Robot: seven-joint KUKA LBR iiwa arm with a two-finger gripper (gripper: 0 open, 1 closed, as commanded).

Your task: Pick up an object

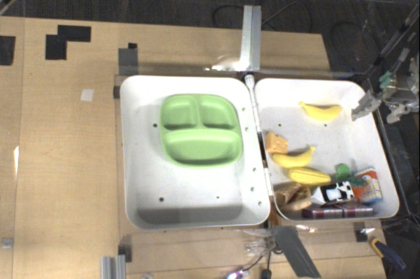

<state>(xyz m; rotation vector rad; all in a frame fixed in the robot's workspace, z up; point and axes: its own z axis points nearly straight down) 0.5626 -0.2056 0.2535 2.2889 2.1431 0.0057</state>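
Two white bins sit side by side on my bench, the arm's gripper (379,106) at the far right edge of the right bin (367,133).

From my remote seat I see the wooden bench (59,159) bearing the left bin (141,199), which holds a green divided plate (200,128) lying flat near its middle. The right bin holds a small banana (321,111) near its back wall, two more bananas (293,157) and (309,176) towards its middle, a wedge of cheese (276,142) by the left wall, and a clutter of small toys (341,195) along the front wall. The gripper hangs at the rim, well apart from every item; I cannot tell its state, and nothing shows in it.
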